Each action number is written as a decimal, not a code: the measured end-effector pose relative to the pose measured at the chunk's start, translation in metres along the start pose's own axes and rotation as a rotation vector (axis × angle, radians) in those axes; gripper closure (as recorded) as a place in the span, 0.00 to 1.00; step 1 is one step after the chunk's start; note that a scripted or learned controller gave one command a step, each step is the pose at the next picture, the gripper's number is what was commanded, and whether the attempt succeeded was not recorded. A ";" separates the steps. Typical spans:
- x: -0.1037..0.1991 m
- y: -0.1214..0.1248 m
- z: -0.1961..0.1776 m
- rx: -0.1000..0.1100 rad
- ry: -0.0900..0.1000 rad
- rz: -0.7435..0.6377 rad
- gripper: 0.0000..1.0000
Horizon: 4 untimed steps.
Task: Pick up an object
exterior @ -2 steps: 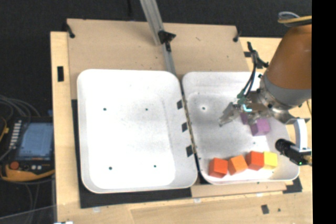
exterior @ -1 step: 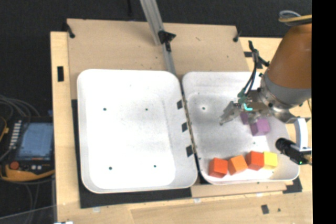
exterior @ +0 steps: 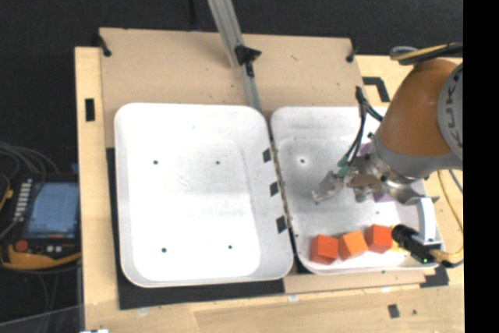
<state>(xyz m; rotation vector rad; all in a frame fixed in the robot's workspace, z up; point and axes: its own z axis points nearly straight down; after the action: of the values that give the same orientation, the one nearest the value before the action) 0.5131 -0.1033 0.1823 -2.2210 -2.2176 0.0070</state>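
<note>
The pincer [exterior: 326, 191] hung over the right bin [exterior: 312, 129], its grip state impossible to tell, while the three orange blocks [exterior: 352, 245] lay in a row toward the bin's near edge.

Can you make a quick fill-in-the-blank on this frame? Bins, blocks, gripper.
1. The orange blocks lie in the ____ bin as the camera sees it.
2. There are ____ orange blocks in a row along that bin's near edge.
3. The gripper hangs over the same bin, ____ the blocks in the picture.
4. The arm has an ____ band above the wrist.

Missing words: right; three; above; orange
</note>
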 end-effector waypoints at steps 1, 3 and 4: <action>0.002 0.006 0.060 0.000 0.000 0.000 0.00; 0.000 0.008 0.073 -0.012 0.000 0.008 1.00; -0.005 0.019 0.022 -0.012 0.000 -0.004 1.00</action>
<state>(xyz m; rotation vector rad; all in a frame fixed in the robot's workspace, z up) 0.5320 -0.1079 0.1601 -2.2229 -2.2283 -0.0062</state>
